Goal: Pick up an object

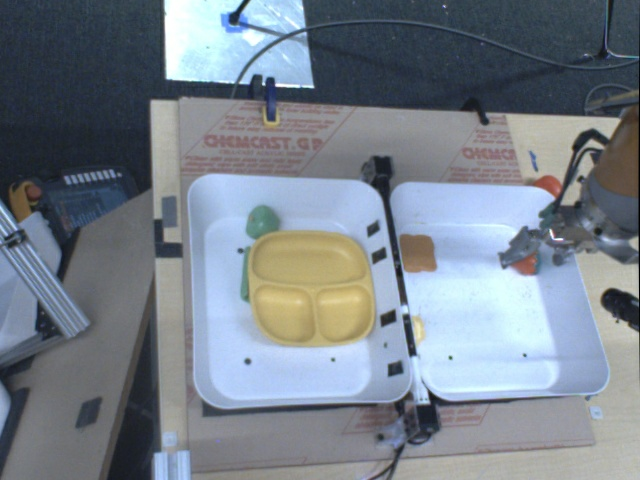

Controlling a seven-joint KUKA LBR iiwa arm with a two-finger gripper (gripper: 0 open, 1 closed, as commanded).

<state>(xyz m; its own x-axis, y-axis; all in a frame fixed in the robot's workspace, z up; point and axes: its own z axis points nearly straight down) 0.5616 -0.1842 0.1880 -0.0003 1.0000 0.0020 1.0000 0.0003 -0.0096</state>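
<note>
Camera view: fingers [522, 251] perhaps masking something red.

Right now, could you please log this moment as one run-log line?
gripper: over right bin, near orange-red object | grasp: unclear | left bin: yellow tray, green object

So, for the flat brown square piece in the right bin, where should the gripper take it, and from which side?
Likely from straight above. The flat brown square piece lies flat on the floor of the right white bin, close to its left wall. Its near and far edges look free, so closing the fingers across those seems safer than reaching between piece and wall.
</note>
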